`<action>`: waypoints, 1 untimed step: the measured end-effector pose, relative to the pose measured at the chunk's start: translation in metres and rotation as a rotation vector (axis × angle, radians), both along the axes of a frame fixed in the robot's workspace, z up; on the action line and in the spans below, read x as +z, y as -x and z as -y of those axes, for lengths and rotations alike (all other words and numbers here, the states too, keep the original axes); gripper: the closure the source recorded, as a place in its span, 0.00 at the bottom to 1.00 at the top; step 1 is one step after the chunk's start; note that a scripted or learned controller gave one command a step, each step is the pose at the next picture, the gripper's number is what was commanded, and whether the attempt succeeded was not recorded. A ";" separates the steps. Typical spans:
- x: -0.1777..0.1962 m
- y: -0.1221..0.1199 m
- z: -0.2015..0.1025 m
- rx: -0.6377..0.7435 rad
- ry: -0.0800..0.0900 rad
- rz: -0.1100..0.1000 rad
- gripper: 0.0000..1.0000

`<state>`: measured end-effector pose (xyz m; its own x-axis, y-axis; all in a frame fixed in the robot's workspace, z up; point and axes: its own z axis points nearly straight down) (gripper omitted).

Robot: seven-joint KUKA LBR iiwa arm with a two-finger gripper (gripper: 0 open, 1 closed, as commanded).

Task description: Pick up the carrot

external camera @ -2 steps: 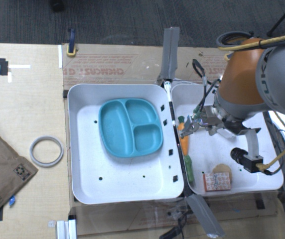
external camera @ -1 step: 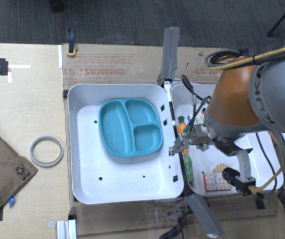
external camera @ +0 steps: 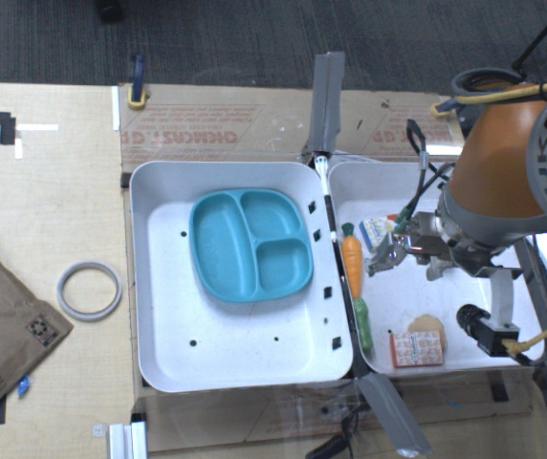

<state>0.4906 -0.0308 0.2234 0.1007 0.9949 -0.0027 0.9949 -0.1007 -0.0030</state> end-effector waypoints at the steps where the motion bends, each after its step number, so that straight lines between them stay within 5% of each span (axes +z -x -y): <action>1: -0.034 0.013 -0.040 -0.354 0.000 -0.002 0.00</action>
<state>0.4773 0.0087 0.1895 0.4396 0.8982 -0.0036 0.8981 -0.4397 -0.0052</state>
